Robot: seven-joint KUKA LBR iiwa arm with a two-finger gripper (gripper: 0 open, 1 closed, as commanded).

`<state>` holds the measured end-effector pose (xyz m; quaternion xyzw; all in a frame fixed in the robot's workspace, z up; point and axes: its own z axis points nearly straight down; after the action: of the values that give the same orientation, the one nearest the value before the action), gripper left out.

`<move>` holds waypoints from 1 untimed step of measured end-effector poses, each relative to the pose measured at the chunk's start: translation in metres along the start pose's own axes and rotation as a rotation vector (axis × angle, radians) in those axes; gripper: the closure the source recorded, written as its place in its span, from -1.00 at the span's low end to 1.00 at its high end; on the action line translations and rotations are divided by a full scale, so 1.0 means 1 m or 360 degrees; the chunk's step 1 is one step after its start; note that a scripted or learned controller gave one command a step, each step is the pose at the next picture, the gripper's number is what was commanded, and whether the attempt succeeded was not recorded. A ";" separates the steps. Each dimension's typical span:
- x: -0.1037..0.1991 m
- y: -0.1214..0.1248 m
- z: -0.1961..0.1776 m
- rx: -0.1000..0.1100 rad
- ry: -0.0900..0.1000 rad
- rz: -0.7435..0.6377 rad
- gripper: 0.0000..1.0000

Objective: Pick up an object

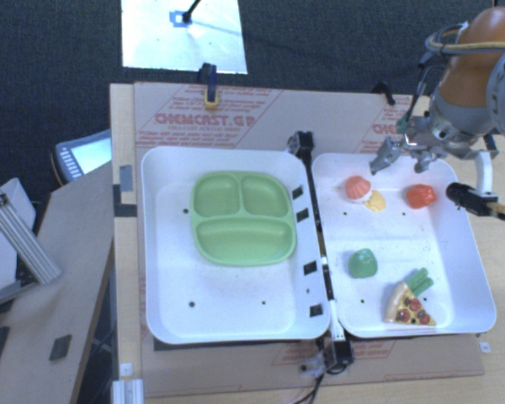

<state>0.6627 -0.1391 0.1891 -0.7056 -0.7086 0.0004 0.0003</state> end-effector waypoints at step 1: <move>-0.001 -0.001 0.062 0.0002 0.0001 0.0003 -1.00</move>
<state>0.6621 -0.1398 0.1268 -0.7063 -0.7079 0.0005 0.0009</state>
